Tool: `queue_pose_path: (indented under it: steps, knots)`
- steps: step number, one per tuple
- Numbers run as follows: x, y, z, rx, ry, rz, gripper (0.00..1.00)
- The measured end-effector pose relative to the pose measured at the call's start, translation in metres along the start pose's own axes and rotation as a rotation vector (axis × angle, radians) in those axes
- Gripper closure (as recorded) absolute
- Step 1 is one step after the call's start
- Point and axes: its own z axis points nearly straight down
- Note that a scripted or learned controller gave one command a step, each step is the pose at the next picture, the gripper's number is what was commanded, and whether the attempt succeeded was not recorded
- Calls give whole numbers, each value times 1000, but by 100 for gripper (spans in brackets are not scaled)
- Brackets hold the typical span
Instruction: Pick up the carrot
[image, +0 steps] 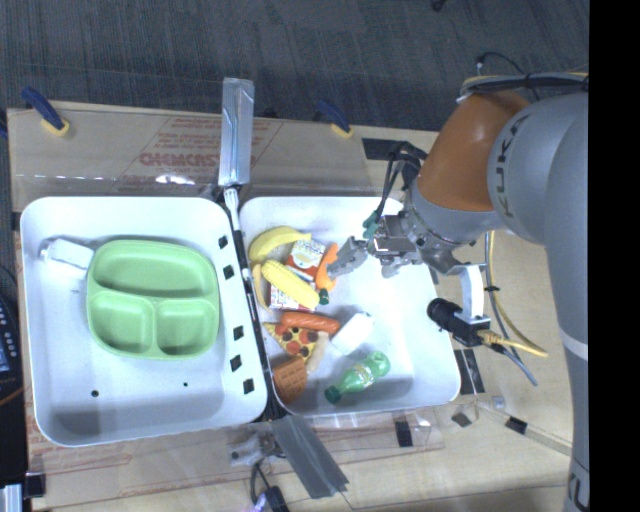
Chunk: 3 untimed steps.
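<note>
- Gripper (347, 258), frame centre, is beside the carrot (326, 262); finger spacing cannot be determined.
- Straddle the carrot before closing; avoid the adjacent banana (272, 241).

arm (540, 150) cut off right, gripper (350, 256) fingers blurred

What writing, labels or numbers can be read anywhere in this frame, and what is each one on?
Nothing here can be read with confidence.
Cardboard sheet behind the bins: red mirrored print, too blurred to read.
Small packet among the toy food in the right bin: red and white markings, too small to read.
Green bottle: no legible label.
Arm's orange band: no text visible.
</note>
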Motion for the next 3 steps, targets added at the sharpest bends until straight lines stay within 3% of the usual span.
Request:
queue_pose_path:
  steps: [1,2,3]
  knots:
    - [-34,44,80,-1,-1,346,0]
    - [-17,40,113,-12,-1,326,0]
    - [-16,40,105,-8,0,321,100]
